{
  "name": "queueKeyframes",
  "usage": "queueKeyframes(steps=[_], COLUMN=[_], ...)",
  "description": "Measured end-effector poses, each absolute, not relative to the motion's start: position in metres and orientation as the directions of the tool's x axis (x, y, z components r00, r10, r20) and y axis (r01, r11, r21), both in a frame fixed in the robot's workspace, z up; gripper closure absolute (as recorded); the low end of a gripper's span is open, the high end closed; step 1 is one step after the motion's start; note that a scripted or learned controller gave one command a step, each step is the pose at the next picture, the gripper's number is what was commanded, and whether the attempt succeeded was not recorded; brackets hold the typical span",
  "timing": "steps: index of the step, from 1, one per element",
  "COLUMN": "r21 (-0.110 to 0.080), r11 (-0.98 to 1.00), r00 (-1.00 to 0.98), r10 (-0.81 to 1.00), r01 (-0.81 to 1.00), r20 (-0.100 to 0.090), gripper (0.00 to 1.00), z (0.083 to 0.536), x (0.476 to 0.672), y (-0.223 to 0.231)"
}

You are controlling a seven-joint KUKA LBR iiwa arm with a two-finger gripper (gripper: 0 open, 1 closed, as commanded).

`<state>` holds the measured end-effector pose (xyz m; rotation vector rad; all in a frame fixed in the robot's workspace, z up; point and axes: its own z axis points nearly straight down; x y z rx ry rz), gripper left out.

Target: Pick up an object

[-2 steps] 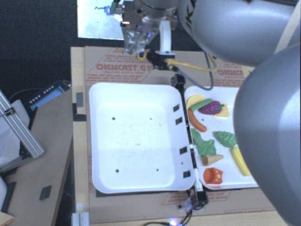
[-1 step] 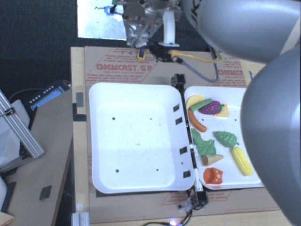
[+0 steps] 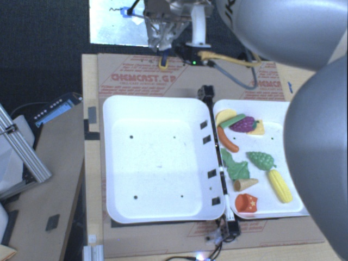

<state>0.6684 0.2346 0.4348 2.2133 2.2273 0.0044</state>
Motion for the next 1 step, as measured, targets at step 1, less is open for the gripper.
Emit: queueKeyframes(steps=[1], r21=[-0.006], r11=[-0.001], r00=[0.001], r10=[1.000], r01=[1.000], r20=[-0.003], gripper=[1.00], z=[0.3520], x=[0.6681], y=[0.2133])
